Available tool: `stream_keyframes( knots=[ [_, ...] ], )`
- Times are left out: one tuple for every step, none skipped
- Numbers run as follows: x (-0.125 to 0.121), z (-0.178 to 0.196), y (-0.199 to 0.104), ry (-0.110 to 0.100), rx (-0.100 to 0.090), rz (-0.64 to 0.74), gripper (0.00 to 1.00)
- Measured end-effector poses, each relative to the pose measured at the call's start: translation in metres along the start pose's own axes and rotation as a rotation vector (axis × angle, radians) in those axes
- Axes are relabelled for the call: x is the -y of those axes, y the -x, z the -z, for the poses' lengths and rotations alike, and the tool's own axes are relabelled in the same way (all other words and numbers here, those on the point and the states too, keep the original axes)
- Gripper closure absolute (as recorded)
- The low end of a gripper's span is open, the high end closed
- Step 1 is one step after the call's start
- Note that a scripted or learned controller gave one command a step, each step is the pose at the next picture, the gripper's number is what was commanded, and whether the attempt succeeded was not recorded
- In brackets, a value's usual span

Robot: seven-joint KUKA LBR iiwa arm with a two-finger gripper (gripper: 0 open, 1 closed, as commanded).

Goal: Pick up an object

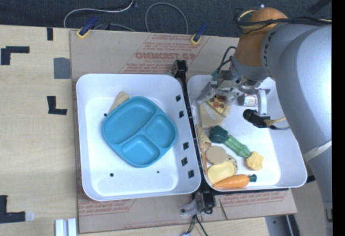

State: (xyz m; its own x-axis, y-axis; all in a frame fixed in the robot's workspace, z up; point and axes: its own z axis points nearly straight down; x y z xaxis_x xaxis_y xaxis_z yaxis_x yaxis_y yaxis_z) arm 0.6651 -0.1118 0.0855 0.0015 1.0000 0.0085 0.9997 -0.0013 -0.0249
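Note:
My gripper (220, 96) hangs low over the upper left part of the right bin (283, 146), right above a cream wedge-shaped toy with red and yellow marks (213, 112). Whether it touches the wedge I cannot tell. Below it in the same bin lie a green toy vegetable (230, 141), a tan round piece (217, 154), a pale yellow piece (219, 172), an orange carrot (233, 181) and a small yellow chunk (254, 161).
The left bin (86, 138) holds a blue divided plate (140, 131) with a tan item (119, 101) poking out under its upper left edge. The black divider (186, 122) between the bins runs just left of the gripper. The grey arm (302, 78) covers the right bin's far right side.

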Motion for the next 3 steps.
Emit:
stream_keyframes(
  knots=[
    [0.0003,0.0003,-0.0033,0.002,0.008,-0.002,0.00],
    [0.0002,0.0001,-0.0019,0.001,0.005,-0.001,0.00],
    [0.0002,0.0001,-0.0017,0.001,0.005,-0.001,0.00]
  ],
)
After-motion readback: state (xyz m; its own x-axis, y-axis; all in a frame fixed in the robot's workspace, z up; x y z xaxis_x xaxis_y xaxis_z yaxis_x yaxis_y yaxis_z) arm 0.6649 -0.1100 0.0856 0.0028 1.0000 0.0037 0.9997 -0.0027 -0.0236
